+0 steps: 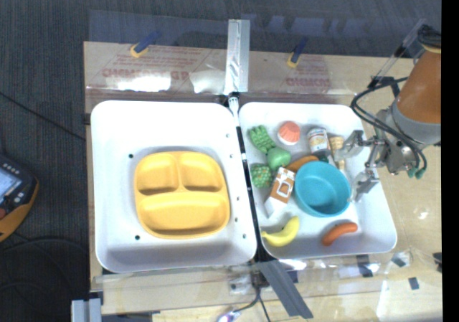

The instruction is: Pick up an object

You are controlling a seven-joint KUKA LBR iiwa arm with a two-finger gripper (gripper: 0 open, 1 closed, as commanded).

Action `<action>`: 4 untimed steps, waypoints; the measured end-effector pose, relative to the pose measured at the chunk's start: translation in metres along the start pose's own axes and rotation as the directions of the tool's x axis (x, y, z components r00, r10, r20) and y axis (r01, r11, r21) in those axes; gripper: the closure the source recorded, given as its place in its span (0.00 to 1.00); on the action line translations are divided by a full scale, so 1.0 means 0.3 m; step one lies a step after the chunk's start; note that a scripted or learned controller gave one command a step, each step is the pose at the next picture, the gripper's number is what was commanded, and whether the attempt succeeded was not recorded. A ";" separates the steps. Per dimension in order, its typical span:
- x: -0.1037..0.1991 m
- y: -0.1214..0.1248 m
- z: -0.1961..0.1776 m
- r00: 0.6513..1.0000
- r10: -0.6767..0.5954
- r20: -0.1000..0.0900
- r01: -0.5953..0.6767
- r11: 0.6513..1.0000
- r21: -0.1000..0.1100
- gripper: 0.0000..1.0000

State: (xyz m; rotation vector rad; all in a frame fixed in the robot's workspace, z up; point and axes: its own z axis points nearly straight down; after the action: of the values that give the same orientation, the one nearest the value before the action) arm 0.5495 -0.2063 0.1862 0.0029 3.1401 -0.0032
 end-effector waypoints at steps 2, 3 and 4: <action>-0.182 0.223 0.316 0.991 -0.134 0.012 0.134 0.991 0.003 0.00; -0.092 0.351 0.315 0.995 -0.104 0.012 0.104 0.995 0.002 0.00; 0.079 0.352 0.312 1.000 0.008 0.018 -0.008 1.000 0.003 0.00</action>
State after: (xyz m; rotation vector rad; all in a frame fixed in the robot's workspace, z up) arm 0.5261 -0.1010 0.0922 0.0153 3.1224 -0.0077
